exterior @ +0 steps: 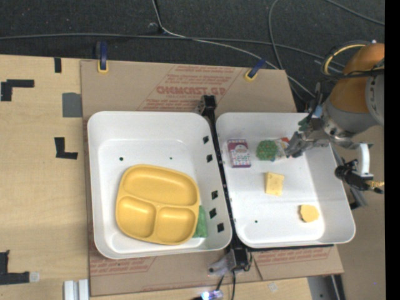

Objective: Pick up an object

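In the right bin, near its far wall, a small green broccoli lies just beside the gripper, on the side away from the arm. It is judged a light toy piece, knobbly on top, likely firm or slightly yielding, not fragile; the best hold is across its rounded crown. Whether it touches the fingertips cannot be told; a small red bit shows between the two. The spread of the gripper cannot be told at this slant, and nothing is seen pinched in it. Left of the broccoli lies a pink card; nearer the camera from it, a cheese wedge; farther on, an orange piece. All are well apart from the gripper.
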You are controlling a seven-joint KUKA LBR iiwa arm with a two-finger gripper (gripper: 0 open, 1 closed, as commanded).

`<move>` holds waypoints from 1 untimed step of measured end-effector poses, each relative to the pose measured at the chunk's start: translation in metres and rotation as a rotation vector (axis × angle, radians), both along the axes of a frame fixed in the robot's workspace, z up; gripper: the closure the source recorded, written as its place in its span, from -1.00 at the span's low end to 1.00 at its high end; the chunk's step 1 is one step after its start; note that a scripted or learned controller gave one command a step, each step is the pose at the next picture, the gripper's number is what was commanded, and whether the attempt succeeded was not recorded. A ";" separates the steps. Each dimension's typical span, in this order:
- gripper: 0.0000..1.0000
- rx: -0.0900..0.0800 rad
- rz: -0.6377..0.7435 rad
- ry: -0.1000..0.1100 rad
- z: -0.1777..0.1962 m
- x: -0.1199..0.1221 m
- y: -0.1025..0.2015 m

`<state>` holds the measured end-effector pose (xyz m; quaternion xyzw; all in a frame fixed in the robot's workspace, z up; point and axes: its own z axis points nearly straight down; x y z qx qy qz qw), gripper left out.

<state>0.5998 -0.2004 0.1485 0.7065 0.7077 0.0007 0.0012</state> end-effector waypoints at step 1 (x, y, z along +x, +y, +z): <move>1.00 -0.001 -0.001 -0.001 0.060 0.005 -0.006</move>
